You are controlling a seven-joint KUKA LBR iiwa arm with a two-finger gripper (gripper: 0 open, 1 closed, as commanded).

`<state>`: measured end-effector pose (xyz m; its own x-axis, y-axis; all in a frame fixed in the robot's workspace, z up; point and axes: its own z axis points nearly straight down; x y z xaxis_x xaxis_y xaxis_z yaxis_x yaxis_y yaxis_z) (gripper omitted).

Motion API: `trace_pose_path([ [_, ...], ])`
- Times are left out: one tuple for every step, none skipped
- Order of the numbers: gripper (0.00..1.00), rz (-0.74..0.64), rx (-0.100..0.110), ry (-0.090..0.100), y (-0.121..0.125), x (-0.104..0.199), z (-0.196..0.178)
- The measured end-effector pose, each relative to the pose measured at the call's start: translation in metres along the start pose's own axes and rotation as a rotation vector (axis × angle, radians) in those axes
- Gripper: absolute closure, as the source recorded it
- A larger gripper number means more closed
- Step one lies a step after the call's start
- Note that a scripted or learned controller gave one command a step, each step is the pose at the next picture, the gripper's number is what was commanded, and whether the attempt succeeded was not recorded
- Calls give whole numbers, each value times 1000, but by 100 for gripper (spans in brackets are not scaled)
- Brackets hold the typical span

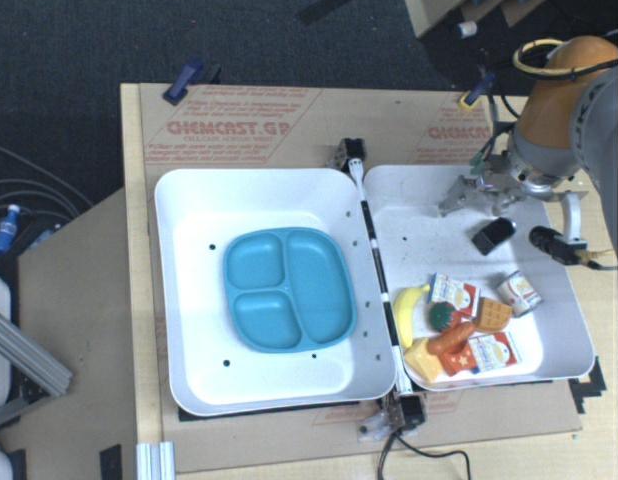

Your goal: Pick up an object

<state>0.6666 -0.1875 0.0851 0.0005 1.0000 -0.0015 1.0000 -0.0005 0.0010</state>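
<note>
My gripper hangs low over the far part of the right bin, near its back wall, with nothing visibly held in it. Just in front of it a small black block lies on the bin floor. The toy food is heaped at the bin's near end: a yellow banana, a green piece, a red sausage, a tan waffle, a yellow wedge and small white cartons. The gripper stands well apart from that heap.
The left bin holds a blue divided plate. A black ridge joins the two bins. The brown bench top lies behind them, with a blue clamp at its far left corner.
</note>
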Motion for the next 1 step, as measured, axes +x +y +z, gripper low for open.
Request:
trace_pose_path([
  [0, 0, -1, -1, 0, -4, 0],
])
